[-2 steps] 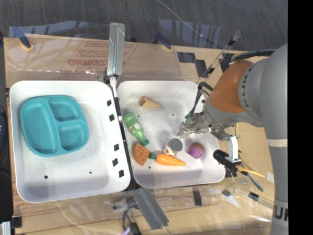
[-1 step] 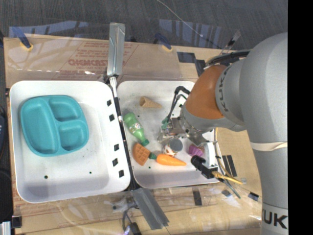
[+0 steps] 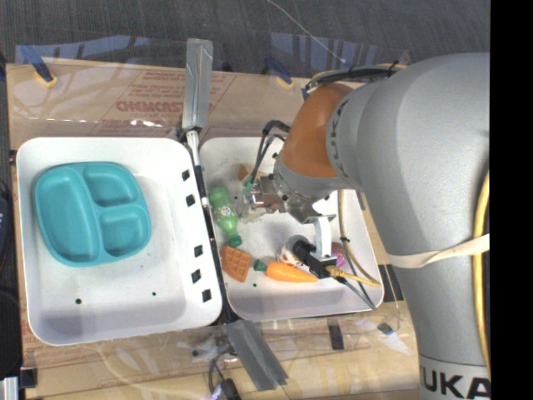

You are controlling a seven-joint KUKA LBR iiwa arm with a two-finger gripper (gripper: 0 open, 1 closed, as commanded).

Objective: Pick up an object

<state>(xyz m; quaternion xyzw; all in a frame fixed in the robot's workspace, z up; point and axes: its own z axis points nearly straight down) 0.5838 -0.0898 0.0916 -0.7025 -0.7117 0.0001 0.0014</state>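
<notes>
1. So far nothing looks picked up. Every loose object I can make out lies on a bin floor, so by my reading the grasp and the lift are both left to do.
2. On the left half of the frame, the left bin [image 3: 108, 302] holds one teal divided plate [image 3: 87, 211]. It lies flat toward the bin's upper left, and the rest is bare white floor.
3. At the centre of the frame, the right bin [image 3: 275, 305] carries the candidates. A green round piece [image 3: 218, 197] lies along its left wall, with a pale speckled piece [image 3: 226, 216] just below it.
4. Lower in that bin, a waffle [image 3: 236, 262] sits in the lower left corner. A carrot [image 3: 291, 273] lies just to its right, leafy end toward the waffle.
5. The hand [image 3: 252, 197] is low over the bin's upper middle, just right of the green round piece. I cannot tell whether it is wide or narrow. It may be touching the pale speckled piece, but the view there is too crowded to say.
6. Rightward, the arm [image 3: 408, 157] covers that bin's right side.
</notes>
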